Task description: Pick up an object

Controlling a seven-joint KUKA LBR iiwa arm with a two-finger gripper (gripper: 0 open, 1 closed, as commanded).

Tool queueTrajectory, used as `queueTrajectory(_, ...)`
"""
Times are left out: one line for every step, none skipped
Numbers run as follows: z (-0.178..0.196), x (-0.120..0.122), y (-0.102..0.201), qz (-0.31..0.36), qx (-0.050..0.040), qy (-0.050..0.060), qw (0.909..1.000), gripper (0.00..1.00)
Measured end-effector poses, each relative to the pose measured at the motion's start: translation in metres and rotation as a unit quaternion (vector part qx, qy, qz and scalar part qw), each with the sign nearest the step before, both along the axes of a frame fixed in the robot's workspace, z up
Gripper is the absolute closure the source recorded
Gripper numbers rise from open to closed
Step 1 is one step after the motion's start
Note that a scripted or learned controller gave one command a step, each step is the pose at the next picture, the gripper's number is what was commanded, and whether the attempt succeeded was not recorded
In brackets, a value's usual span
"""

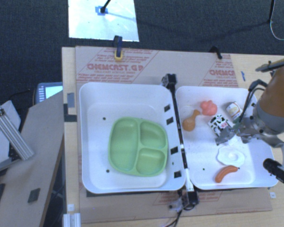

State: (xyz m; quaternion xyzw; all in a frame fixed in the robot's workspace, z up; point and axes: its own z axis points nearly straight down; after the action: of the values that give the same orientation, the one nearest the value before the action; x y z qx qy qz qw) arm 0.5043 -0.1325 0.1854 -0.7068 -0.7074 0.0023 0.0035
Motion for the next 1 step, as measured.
queueTrajectory(0.0041, 0.0025, 0.0, 0.001, -0.001, -0.005, 1.0, 0.0)
